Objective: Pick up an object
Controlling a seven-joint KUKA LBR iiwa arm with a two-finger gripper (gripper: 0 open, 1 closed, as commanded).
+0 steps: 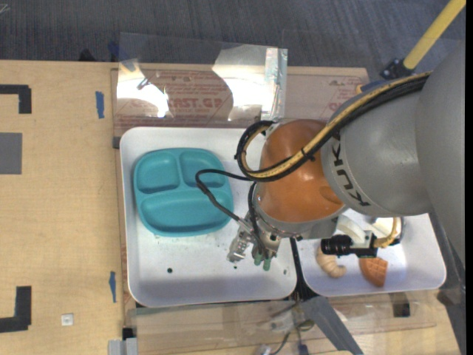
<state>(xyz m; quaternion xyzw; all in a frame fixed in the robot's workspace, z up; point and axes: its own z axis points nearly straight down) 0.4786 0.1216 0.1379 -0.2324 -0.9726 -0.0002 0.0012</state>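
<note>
So there's a teal plate (177, 191), the divided kind with three compartments and rounded corners. It's lying flat and right side up in the upper left part of the left bin (148, 287), and it looks empty as far as I can tell. Over in the right bin (425, 268) there are two small bits near the front edge: a pale beige curled piece (332, 264) and, just beside it on the right, an orange-brown wedge (375, 271). Both sit on the bin floor, well apart from the plate.
</note>
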